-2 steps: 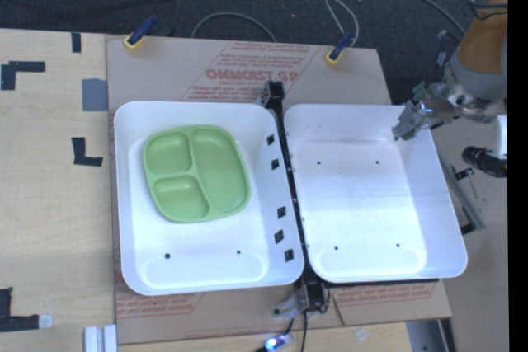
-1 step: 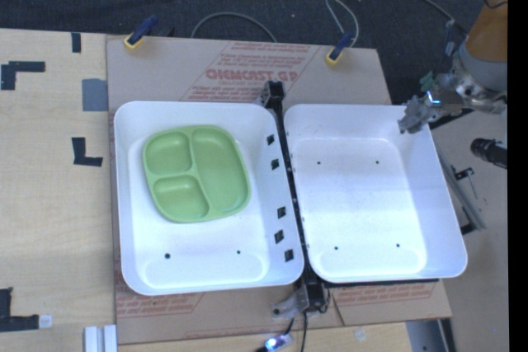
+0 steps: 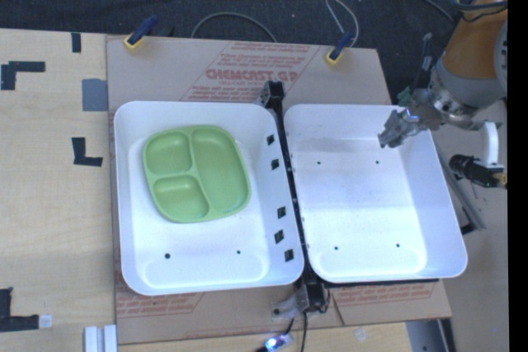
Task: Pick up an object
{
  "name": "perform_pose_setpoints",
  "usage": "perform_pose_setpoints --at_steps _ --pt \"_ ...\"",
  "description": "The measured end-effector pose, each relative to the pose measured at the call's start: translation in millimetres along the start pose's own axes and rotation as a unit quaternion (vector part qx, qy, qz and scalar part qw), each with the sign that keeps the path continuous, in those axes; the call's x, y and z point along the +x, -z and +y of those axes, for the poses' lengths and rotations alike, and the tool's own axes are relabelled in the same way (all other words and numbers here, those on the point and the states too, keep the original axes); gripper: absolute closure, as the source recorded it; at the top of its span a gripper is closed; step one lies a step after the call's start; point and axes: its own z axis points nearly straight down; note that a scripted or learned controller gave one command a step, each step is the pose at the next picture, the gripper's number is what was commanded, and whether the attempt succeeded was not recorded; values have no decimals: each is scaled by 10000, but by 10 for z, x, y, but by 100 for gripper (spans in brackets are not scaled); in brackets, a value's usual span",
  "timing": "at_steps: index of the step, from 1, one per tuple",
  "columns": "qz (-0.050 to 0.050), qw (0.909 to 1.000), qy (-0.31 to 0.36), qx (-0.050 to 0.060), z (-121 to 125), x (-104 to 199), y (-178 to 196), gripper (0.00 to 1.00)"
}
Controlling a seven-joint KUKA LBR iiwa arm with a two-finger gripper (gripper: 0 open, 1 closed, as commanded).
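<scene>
Two white bins [image 3: 132,202] [image 3: 429,177]. One green divided plate [image 3: 196,173], three compartments. Two yellow-blue clamps [image 3: 141,31] [image 3: 340,49]. One arm [image 3: 474,53], one tool [image 3: 394,132].

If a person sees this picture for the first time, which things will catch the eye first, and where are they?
The eye goes first to the green divided plate, lying flat in the left bin, toward its upper part. Next comes the grey arm with its orange band at the right edge, its gripper hanging over the upper right corner of the right bin.
</scene>
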Motion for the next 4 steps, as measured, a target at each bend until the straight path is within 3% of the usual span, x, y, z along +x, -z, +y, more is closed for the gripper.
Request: perform_pose_setpoints --at_steps 4 --pt "-4 10000 -4 0 -462 1906 -44 100"
